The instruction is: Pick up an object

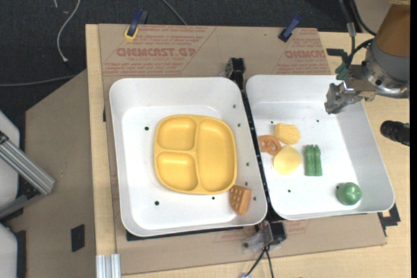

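My gripper (337, 101) hangs over the far right part of the right bin (365, 140), above and to the right of the objects, with nothing seen between its fingers. Below it lie a yellow ridged piece (287, 133), an orange pretzel-like ring (268, 144), a pale yellow round piece (287, 161) and a green ridged block (313, 160). A green round fruit (348, 193) rests near the bin's front right corner. In the left bin (130, 140) sits a yellow divided plate (195, 153) with an orange waffle-like piece (240, 199) beside its front right corner.
Both bins stand on a cardboard sheet (163, 49) held by blue clamps (135, 23) at the back. A black bracket (235, 67) sits between the bins at the far edge. Cables lie on the dark floor at the left.
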You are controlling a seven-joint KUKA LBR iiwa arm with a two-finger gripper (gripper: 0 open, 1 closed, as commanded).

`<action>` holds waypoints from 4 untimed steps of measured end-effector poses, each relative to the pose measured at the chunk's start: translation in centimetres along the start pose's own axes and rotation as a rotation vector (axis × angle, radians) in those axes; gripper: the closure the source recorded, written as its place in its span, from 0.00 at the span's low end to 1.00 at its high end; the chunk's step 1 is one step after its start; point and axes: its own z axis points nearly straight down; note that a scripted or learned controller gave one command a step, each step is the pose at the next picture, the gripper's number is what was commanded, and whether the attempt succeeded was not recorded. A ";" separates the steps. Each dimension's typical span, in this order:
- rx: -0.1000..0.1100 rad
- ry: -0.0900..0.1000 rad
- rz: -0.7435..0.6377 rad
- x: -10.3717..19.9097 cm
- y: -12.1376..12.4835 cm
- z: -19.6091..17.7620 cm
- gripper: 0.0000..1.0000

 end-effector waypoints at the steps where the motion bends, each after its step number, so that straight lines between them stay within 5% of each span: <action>1: 0.001 0.000 0.000 0.0 0.2 -4.3 1.00; 4: 0.013 0.004 -0.003 14.7 -5.0 -1.1 1.00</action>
